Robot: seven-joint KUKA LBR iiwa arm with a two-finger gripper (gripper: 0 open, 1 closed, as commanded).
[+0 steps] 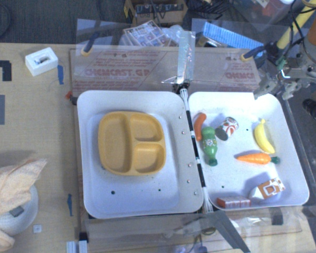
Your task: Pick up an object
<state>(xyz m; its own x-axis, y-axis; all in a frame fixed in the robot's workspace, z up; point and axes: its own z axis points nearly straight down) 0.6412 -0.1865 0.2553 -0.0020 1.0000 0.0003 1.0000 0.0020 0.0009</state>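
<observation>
**Gripper poised at the far corner of the right bin, nothing yet grasped**

The gripper (276,86) is seen above the far right corner of the right bin (295,194); whether it is apart or together cannot be told, and nothing is seen held in it.

Positions are given relative to the banana (263,136), the object lying nearest the gripper, just inside that corner. A carrot (255,158) lies just nearer the camera than the banana. A small can (228,127) is found to the banana's left, with a green bottle (209,146) and an orange sausage-shaped toy (199,125) further left, against the divider. A small carton (268,188) and a red bar (232,202) lie well nearer the camera. In the left bin (94,194), well apart from the banana, a yellow divided plate (131,142) is set.

The banana is judged to be a light, stiff, smooth plastic toy. It would best be taken across its narrow middle, since its curved ends may slip.
</observation>
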